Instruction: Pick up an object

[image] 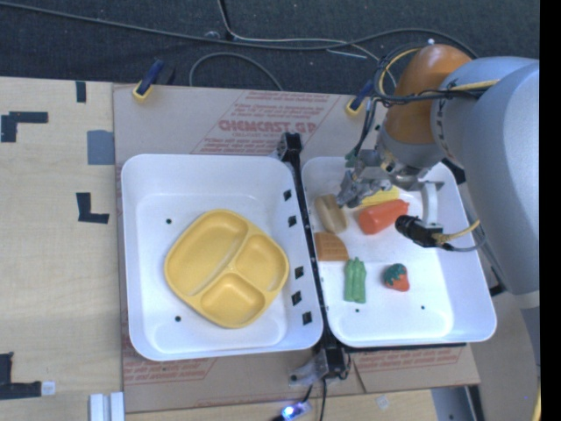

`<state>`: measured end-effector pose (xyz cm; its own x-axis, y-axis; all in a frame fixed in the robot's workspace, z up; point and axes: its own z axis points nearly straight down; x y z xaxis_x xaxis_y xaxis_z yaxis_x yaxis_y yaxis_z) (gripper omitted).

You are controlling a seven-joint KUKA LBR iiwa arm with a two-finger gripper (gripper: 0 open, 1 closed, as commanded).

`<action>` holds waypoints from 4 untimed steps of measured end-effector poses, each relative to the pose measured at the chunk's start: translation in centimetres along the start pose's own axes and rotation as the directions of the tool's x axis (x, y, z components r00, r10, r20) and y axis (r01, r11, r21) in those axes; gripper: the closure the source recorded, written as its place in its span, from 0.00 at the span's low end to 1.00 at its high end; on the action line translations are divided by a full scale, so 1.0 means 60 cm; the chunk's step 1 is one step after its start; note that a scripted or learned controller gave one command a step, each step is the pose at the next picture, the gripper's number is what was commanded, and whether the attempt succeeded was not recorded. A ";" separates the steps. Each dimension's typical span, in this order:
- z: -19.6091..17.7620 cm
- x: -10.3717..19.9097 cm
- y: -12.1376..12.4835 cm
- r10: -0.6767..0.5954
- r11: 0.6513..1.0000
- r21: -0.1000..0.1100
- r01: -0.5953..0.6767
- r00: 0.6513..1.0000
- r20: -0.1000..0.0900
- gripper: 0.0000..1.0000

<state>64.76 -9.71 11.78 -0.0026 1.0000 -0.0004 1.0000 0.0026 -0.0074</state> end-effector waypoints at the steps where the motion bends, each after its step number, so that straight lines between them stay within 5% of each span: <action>1: -0.103 0.003 -0.001 0.001 1.000 -0.010 -0.001 1.000 0.000 1.00; 3: -0.214 -0.005 0.003 0.001 1.000 -0.007 -0.001 1.000 0.000 1.00; 4: -0.217 0.086 -0.022 -0.003 1.000 -0.003 0.003 1.000 -0.002 1.00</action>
<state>63.53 -4.57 24.84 -0.0060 1.0000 0.0017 1.0000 0.0061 -0.0044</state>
